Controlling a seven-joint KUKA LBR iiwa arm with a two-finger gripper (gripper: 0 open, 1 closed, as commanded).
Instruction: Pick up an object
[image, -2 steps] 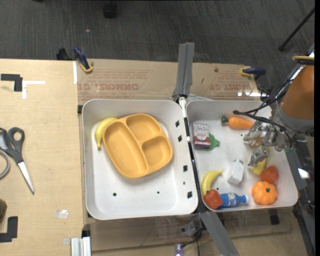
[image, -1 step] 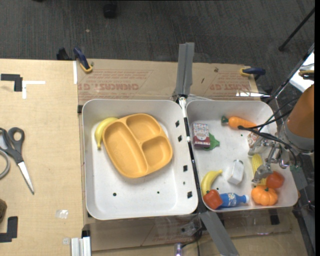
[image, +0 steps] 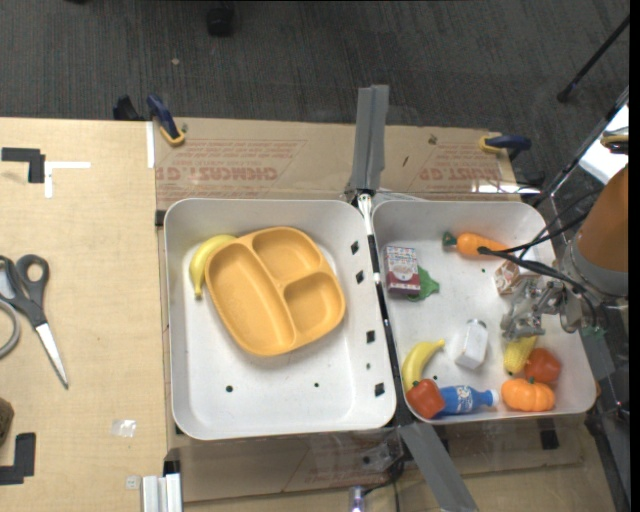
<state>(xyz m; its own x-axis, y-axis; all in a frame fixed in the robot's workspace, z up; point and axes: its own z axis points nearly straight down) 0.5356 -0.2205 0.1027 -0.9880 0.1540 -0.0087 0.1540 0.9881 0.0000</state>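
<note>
Your end effector (image: 522, 318) sits low in the right bin (image: 455, 215), just above a yellow toy (image: 518, 355); can't tell its state. Tray (image: 272, 290) in left bin (image: 200, 390).

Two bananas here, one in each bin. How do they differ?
The left banana lies in the left bin, tucked against the yellow plate, its inner side hidden by the plate's rim. The right banana lies in the right bin, looks smaller, and ends beside a red fruit. Both are yellow and curved.
</note>
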